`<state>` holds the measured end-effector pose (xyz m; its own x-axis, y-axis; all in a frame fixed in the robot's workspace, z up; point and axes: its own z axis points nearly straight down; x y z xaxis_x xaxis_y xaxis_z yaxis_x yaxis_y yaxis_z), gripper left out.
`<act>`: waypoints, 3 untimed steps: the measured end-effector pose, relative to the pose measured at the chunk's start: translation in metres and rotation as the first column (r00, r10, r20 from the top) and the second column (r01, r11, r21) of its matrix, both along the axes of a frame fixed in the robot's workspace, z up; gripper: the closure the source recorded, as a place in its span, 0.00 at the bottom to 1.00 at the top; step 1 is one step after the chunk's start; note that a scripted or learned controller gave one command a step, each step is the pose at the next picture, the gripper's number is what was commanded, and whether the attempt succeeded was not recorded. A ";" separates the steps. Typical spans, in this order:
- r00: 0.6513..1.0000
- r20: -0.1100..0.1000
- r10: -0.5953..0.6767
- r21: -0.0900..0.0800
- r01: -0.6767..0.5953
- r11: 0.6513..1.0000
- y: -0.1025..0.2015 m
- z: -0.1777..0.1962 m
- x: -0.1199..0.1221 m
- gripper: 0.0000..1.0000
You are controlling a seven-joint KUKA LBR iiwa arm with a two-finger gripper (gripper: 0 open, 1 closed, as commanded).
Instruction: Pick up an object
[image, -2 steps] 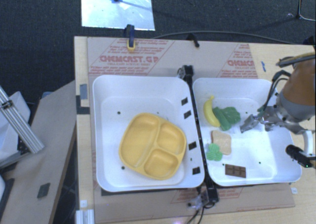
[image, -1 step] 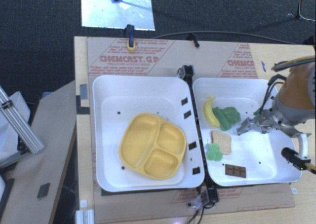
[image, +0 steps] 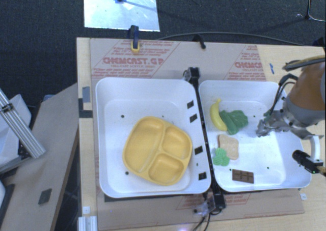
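The right bin (image: 265, 90) holds a yellow banana (image: 217, 115), a dark green leafy piece (image: 235, 120), a tan slice of bread (image: 229, 146), a small light green piece (image: 221, 157) and a brown chocolate bar (image: 243, 176). My gripper (image: 263, 127) hangs low over the right half of this bin, to the right of the leafy piece and apart from it. Nothing shows between its tips. The arm comes in from the right edge with its orange band above the wrist.
A yellow compartment plate (image: 158, 149) lies in the left bin (image: 147, 90). A black divider with clips runs between the two bins. A metal rail (image: 20, 128) stands off the bench at far left. A shiny sheet (image: 120, 2) lies beyond the bench.
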<state>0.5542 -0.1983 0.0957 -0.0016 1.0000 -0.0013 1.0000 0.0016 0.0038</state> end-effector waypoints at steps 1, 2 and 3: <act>1.000 0.001 -0.002 -0.001 0.002 1.000 -0.007 0.047 -0.004 1.00; 1.000 0.002 0.002 -0.001 -0.002 1.000 -0.002 0.097 -0.010 1.00; 1.000 0.000 0.003 0.000 -0.003 1.000 -0.002 0.124 -0.009 1.00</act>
